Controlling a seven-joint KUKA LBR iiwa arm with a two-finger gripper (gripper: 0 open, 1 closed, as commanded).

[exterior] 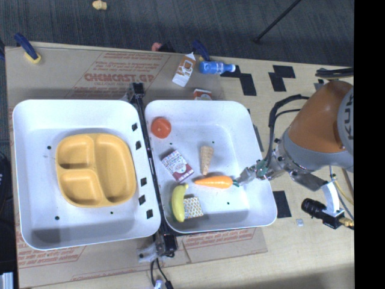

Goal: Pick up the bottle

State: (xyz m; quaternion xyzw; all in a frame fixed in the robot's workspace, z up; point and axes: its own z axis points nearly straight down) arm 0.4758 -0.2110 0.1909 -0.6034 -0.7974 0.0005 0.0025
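Observation:
The bottle is small and blue with a pale cap. It lies on its side on the bench behind the right bin, outside both bins. My gripper is low over the right bin's right side, far in front of the bottle. It sits just beside the green end of an orange carrot. The grey and orange arm reaches in from the right.
The right bin also holds a red round piece, a cone, a small red-and-white box, a banana and a checkered packet. A yellow divided plate lies in the left bin. A small carton lies left of the bottle.

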